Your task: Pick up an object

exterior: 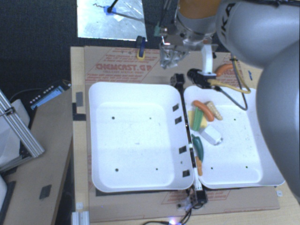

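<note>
My gripper (pixel 169 59) hangs high over the cardboard just behind the two bins, near the back end of the divider between them. The right bin (pixel 239 172) holds several small things along its left side: a red-orange sausage shape (pixel 203 109), a yellow corn cob (pixel 215 110), a yellow-green piece (pixel 197 120), a white block (pixel 212 136), a dark green piece (pixel 198 147) and a small orange piece (pixel 199 166). All of them lie well in front of the gripper and below it.
The left bin (pixel 101 125) sits to the left of the divider clips (pixel 180 121). An orange thing (pixel 225 69) shows at the right bin's back edge, partly behind a yellow cable. A blue and yellow clamp (pixel 140 47) stands on the cardboard behind the left bin.
</note>
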`<state>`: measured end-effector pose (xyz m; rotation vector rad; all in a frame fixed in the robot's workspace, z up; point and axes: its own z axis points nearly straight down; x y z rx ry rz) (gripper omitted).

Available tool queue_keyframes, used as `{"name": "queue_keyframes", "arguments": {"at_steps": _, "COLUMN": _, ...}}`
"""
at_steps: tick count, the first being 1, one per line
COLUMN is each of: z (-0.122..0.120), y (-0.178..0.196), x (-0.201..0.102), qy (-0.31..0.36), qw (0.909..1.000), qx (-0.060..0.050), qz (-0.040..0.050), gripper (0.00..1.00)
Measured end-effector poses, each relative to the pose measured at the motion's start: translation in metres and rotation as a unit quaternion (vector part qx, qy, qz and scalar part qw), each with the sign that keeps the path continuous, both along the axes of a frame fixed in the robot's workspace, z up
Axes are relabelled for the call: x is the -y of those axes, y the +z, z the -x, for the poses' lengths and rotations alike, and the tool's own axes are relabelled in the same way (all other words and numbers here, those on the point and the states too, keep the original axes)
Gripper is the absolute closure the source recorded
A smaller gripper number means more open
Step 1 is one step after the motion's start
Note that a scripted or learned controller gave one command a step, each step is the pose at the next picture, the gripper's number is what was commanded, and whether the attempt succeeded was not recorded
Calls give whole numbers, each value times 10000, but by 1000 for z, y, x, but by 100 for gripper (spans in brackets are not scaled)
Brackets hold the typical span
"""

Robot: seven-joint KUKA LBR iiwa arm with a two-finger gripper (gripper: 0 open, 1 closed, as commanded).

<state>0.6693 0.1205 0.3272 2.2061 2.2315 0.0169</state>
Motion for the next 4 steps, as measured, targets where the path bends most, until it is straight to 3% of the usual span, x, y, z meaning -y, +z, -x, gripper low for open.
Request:
{"name": "queue_keyframes", "arguments": {"at_steps": 1, "z": 1, "y": 79, "x": -55, "qy": -4, "qw": 10000, "qx": 4, "qz": -2, "gripper": 100}}
{"name": "queue_keyframes", "arguments": {"at_steps": 2, "z": 91, "y": 14, "x": -88, "qy": -9, "qw": 9999, "qx": -98, "qz": 23, "gripper": 100}}
{"name": "queue_keyframes", "arguments": {"at_steps": 3, "z": 86, "y": 29, "x": -85, "qy": -16, "qw": 10000, "qx": -39, "qz": 14, "gripper": 100}}
{"name": "queue_keyframes", "arguments": {"at_steps": 4, "z": 175, "y": 202, "x": -115, "qy": -1, "qw": 10000, "qx": 38, "qz": -38, "gripper": 100}}
